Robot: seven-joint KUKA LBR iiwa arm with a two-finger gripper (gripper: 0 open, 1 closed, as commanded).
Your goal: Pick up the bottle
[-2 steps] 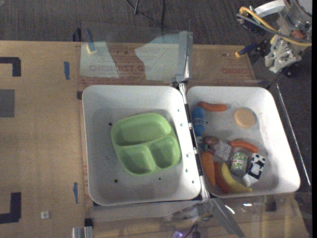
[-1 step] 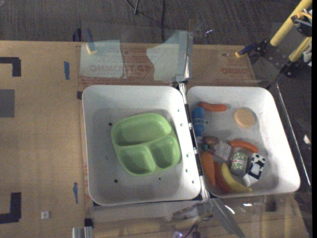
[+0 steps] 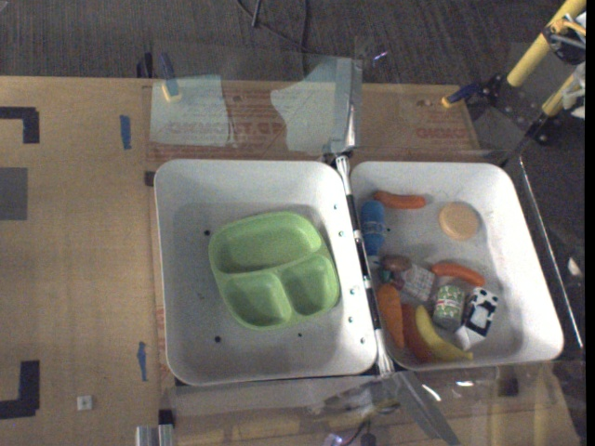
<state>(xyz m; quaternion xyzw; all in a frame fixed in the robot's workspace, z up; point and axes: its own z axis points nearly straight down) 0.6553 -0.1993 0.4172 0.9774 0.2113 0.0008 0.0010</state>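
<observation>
The bottle (image 3: 372,227) is small and blue with a lighter cap end. It lies in the right bin (image 3: 521,249), tight against that bin's left wall, roughly lengthwise along the wall. An orange sausage (image 3: 400,200) lies just to its upper right. A clutter of small items begins right below it.
The left bin (image 3: 177,249) holds a green divided plate (image 3: 272,269). In the right bin lie a tan round disc (image 3: 459,220), a red sausage (image 3: 457,272), a carrot (image 3: 390,314), a banana (image 3: 439,338), a black-and-white item (image 3: 481,311) and a small wrapped packet (image 3: 420,284). Yellow stand legs (image 3: 544,40) rise at the back right.
</observation>
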